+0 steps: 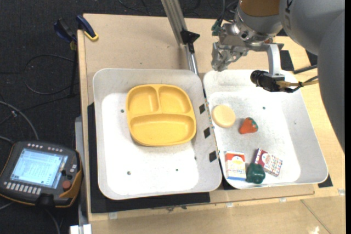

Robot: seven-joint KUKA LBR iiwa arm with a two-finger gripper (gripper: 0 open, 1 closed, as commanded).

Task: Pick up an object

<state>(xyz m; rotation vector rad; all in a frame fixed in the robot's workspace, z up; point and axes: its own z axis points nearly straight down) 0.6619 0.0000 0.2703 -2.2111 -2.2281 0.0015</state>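
**Gripper poised over the right bin's far rim, nothing picked yet**

The gripper [221, 61] hangs at about 12 o'clock of the right bin [290, 118], just above its far-left corner. Whether it is spread or pressed together cannot be told: from this slant the tip reads as one dark metal cluster. Nothing is seen in it, so the pick is judged not yet made.

Outward from there, the nearest candidate is a pale round disc [224, 116], lying flat at roughly 9 o'clock in the bin, close to the left wall. Just beside it, toward the bin's centre, sits a red strawberry-like toy [248, 125]. Down at 6 o'clock three things crowd the near rim: a small white and blue box [236, 166], a dark green object [255, 173] touching it, and a red and white carton [269, 162] leaning against the green one. That clustering probably makes them harder to take singly; the disc and the red toy stand freer.

At 1 o'clock a black fitting with a cable [267, 80] hangs off the arm over the bin.

The left bin [109, 118] holds a yellow divided tray [160, 115], set slightly toward 12 o'clock, well apart from the gripper. A handheld pendant [39, 170] lies on the floor at 8 o'clock of the bench.
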